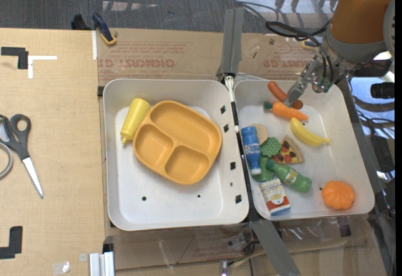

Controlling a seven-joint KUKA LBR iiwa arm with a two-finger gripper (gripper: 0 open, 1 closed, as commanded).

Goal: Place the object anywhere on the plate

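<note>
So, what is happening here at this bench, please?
A grey and orange robot arm reaches in from the right, with its tool low over the far end of the right bin, just at the toy carrot and a small sausage. Nothing is visibly between its fingers. The yellow divided plate waits in the left bin, with a yellow bottle beside it and nothing on it yet.

Arm [363,4]: bulky rounded link, orange band, grey below it
Wrist: grey, narrower than the band, with small dark fittings
Gripper [295,97]: slim grey metal fingers
Cables: thin dark leads beside the wrist
</note>
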